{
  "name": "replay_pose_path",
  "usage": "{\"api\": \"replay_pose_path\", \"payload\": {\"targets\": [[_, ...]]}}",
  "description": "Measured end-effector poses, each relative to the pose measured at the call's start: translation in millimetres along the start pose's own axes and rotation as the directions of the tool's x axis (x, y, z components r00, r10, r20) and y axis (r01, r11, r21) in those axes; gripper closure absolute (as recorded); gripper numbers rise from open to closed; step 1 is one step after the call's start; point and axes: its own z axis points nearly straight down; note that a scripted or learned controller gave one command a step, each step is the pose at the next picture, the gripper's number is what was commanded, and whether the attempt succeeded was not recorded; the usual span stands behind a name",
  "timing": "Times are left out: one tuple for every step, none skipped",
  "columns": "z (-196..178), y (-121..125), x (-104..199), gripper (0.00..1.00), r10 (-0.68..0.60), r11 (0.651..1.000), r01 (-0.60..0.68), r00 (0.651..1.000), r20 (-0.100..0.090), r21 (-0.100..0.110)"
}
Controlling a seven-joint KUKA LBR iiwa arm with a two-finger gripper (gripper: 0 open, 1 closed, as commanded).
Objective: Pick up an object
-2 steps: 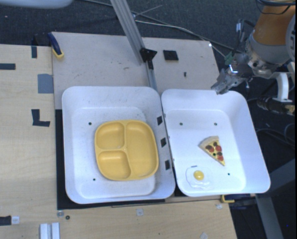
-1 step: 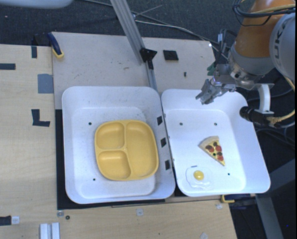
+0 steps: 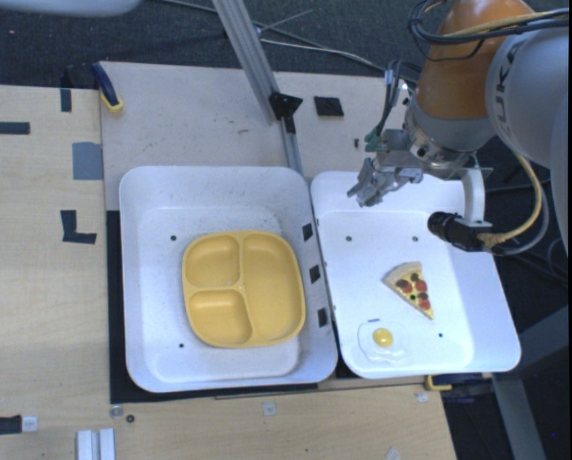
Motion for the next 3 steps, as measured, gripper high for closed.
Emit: {"api": "replay_pose_path", "payload": {"targets": [[17.5, -19.2, 46.6, 1.00, 0.000, 1.000, 0.000, 1.000, 0.000, 0.002], [32.9, -36.7, 96.9, 1.00, -0.001, 1.000, 0.001, 1.000, 0.000, 0.001], [27.5, -56.2, 139.4, 1.00, -0.002, 1.000, 0.002, 1.000, -0.001, 0.001]]}}
